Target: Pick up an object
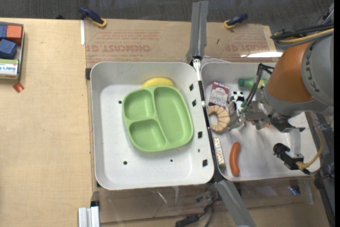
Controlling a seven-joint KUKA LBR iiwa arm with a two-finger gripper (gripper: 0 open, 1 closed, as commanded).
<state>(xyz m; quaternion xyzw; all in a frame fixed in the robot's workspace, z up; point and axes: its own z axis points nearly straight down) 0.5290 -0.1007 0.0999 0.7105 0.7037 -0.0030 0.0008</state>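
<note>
My gripper (237, 120) low in the right bin (255, 168), beside the doughnut (219, 117).

I reach in from the right, and I cannot tell whether anything is caught at my tip, which is too small and cluttered to read. The doughnut lies just left of it, a snack packet (219, 94) above, a sausage (234, 159) below. The left bin (106, 114) holds a green divided plate (157, 117) with a yellow thing (158, 82) behind it.

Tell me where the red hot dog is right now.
The red hot dog lies in the right bin, near its front edge, just below the round pastry and left of the arm's gripper.
</note>
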